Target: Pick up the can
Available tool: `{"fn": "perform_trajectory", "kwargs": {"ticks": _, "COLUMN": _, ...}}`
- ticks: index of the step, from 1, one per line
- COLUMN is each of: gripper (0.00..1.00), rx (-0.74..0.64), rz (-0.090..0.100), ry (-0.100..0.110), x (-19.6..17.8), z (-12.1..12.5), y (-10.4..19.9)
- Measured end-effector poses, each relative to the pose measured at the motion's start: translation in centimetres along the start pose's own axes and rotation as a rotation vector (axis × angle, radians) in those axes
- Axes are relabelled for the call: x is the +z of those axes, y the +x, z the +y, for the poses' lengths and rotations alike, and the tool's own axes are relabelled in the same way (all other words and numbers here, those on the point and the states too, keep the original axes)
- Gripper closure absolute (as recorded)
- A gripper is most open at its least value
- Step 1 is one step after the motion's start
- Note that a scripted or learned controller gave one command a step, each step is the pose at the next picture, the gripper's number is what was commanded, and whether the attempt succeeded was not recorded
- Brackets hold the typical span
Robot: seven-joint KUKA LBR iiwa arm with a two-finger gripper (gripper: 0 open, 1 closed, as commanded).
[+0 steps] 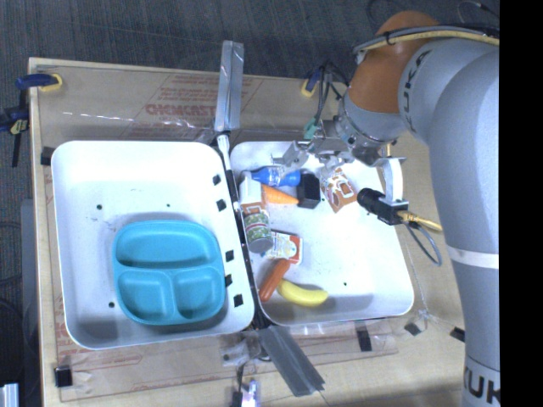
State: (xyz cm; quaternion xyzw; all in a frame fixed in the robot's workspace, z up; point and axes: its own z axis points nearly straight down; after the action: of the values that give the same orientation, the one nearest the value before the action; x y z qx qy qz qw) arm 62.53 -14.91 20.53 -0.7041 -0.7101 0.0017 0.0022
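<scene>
The can (pixel 256 227) has a red, green and white label and leans against the left wall of the right bin (pixel 386 261), its grey end toward the front. My gripper (pixel 326 161) hangs over the far part of that bin, up and to the right of the can and well apart from it. Just below the gripper are a small brown-and-white carton (pixel 340 190) and a black block (pixel 308 190). Nothing shows as held.
Around the can lie a blue bottle (pixel 277 176), an orange carrot (pixel 279 197), a red-and-white packet (pixel 288 247), an orange sausage shape (pixel 271 280) and a banana (pixel 304 294). The left bin (pixel 85 185) holds a blue divided tray (pixel 170 271).
</scene>
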Motion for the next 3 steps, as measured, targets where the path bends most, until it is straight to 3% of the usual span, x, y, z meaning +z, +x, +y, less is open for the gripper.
{"fn": "perform_trajectory", "kwargs": {"ticks": 1, "gripper": 0.00, "rx": 0.090, "rz": 0.000, "ry": 0.000, "x": 11.5, "z": -3.8, "y": -3.3}}
{"fn": "perform_trajectory", "kwargs": {"ticks": 2, "gripper": 0.00, "rx": 0.113, "rz": -0.001, "ry": -0.004, "x": -4.3, "z": 1.1, "y": -4.9}}
{"fn": "perform_trajectory", "kwargs": {"ticks": 3, "gripper": 0.00, "rx": 0.225, "rz": 0.000, "ry": 0.000, "x": 5.1, "z": -3.1, "y": -4.4}}
